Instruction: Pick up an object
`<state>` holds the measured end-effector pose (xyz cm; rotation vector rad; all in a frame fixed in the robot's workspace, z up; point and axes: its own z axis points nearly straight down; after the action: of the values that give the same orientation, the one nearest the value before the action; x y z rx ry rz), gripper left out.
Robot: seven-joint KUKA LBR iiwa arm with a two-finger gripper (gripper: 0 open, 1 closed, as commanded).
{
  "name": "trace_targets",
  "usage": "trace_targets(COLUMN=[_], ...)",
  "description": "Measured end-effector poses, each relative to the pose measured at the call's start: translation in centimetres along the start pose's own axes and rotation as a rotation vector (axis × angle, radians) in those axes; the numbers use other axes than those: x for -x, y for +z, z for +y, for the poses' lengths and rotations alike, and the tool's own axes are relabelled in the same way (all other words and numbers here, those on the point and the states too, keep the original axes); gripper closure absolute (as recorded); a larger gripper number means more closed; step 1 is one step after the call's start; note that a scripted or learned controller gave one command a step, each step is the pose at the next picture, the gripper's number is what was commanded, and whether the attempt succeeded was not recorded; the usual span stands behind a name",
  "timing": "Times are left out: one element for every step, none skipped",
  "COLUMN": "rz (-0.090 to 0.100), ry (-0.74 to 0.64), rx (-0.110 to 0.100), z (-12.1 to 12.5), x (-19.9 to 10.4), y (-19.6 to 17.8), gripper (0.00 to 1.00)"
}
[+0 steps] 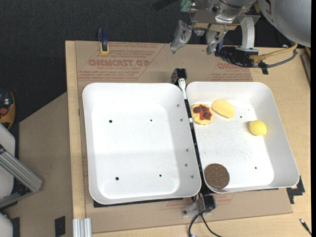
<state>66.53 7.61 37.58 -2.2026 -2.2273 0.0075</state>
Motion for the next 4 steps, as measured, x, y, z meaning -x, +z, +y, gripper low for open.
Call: trace_targets(rz=[-0.007, -0.003, 0.001, -0.004], ry=[0.025, 0.016, 0.016, 0.007], rx=[-0.001, 0.004, -0.005, 0.015], z=[-1.5, -0.5, -10.0, -4.5], x=[14.1, 20.9, 21.8, 18.4], y=[9.9, 18.4, 27.8, 29.0], gripper=[0.0, 0.0, 0.0, 0.0])
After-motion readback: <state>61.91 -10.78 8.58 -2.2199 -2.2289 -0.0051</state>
